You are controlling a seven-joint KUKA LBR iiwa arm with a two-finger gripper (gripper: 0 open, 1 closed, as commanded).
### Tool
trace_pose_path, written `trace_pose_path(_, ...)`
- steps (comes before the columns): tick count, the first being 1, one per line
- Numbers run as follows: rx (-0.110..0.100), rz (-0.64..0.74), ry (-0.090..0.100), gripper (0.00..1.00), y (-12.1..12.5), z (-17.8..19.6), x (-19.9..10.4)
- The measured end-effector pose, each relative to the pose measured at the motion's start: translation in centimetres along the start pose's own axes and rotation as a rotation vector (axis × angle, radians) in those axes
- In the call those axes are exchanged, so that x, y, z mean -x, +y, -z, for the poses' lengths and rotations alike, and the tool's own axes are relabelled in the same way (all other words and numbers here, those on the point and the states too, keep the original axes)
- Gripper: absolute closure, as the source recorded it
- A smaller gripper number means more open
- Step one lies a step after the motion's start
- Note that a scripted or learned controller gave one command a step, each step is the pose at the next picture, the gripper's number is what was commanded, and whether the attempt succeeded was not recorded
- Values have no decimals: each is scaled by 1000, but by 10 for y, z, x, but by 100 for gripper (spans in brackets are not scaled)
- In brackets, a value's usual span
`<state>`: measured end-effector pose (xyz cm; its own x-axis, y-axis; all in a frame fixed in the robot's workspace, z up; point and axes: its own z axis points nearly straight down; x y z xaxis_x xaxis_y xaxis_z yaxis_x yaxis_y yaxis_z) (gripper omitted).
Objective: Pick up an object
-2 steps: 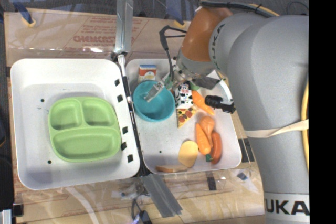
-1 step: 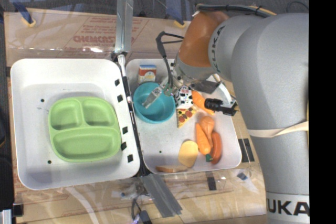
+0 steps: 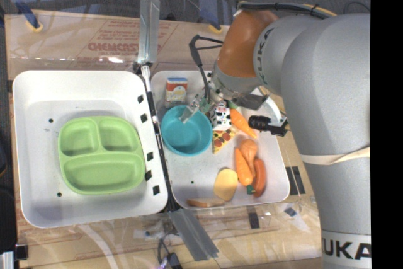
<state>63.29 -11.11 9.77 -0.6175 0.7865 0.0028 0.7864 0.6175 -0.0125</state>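
We judge the step in hand to be the descent onto a target in the right bin [image 3: 284, 181], where the pickable things lie. The tool [image 3: 196, 108] sits low over the far rim of the blue bowl [image 3: 186, 133], close to the small carton [image 3: 176, 89] standing at the bin's back wall. We cannot tell whether the tool is open or closed, and nothing can be seen gripped in it.

To do this step well, we would settle on one target before going lower. The bowl's rim is the nearest candidate, and a pinch across its thin wall seems workable to us if one side goes inside and the other outside. The carton is near the wall, so crowding it risks pushing it flat against the bin. The carrots [image 3: 242, 164], the red sausage [image 3: 259, 176] and the yellow piece [image 3: 226, 184] lie close together toward the near right corner, well apart from the tool, so they look like poorer choices from this pose.

The arm [image 3: 327, 91] reaches in from the right, its bulky grey body hanging over the right bin's edge, the orange band [image 3: 242, 41] above the wrist, which tips down and leftward. The left bin [image 3: 25, 135] holds a green divided plate [image 3: 101, 155], far from the tool
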Motion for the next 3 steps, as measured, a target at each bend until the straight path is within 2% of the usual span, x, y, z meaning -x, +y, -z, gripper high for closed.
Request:
trace_pose_path(1,4,-239,-5,100,-4,-4,-2)
trace_pose_path(2,8,-666,-14,100,-2,-3,1)
trace_pose_path(3,9,-836,8,100,-9,-5,19)
